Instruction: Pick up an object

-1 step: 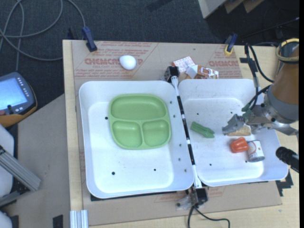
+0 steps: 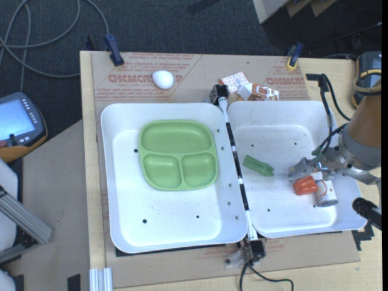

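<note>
Bins: two, white, side by side.
Left bin (image 2: 121, 223): one green divided tray (image 2: 179, 154).
Right bin (image 2: 273, 111): one green object (image 2: 259, 165), one orange object (image 2: 305, 185).
Gripper (image 2: 310, 176): over orange object; grip cannot be told.

The grey arm (image 2: 368, 139) reaches in low from the right, orange band just above the wrist, its gripper (image 2: 310, 177) pointing leftward and down; the finger position beneath the wrist cannot be made out.

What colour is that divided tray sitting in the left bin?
Light green; the divided tray shows plainly in the camera view, lying in the left bin.
</note>
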